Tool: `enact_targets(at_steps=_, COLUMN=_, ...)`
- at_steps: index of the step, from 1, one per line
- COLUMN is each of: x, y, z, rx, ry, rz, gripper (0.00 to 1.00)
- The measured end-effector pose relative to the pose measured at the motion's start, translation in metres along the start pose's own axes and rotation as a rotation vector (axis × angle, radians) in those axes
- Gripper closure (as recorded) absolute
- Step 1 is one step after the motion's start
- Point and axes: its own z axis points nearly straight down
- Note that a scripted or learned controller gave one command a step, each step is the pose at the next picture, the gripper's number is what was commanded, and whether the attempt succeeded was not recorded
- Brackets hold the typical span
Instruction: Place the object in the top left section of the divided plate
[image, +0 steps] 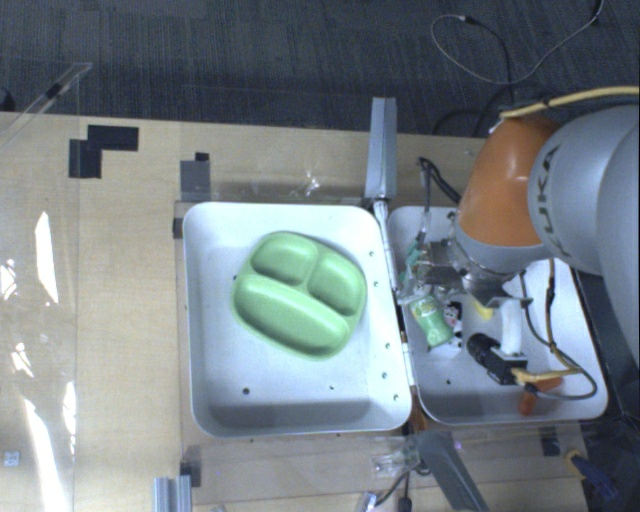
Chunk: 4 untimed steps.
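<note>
My pincer (432, 305) is low in the right bin (560, 400), over a small green object (430, 322) near its left wall; whether it is wide, narrow or gripping, I cannot tell. Its target, the green divided plate (298, 292), waits in the left bin (290, 405), all sections bare.

Green divided plate (298, 292); white bins (210, 330)

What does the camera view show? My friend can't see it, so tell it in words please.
A grey and orange robot arm reaches into the right white bin, its gripper low over a small green object. A green divided plate sits in the left white bin.
</note>
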Motion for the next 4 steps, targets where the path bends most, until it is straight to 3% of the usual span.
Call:
enact_targets(at_steps=1, x=0.054, y=0.058, z=0.009, rx=-0.001, ry=0.0, rz=-0.01, gripper=1.0)
enact_targets(at_steps=2, x=0.1, y=0.088, z=0.008, rx=-0.003, ry=0.0, rz=-0.096, gripper=1.0)
enact_targets(at_steps=3, x=0.135, y=0.04, z=0.031, rx=0.0, ry=0.0, rz=-0.118, gripper=1.0)
enact_targets(at_steps=4, x=0.135, y=0.04, z=0.031, rx=-0.001, ry=0.0, rz=-0.118, gripper=0.0)
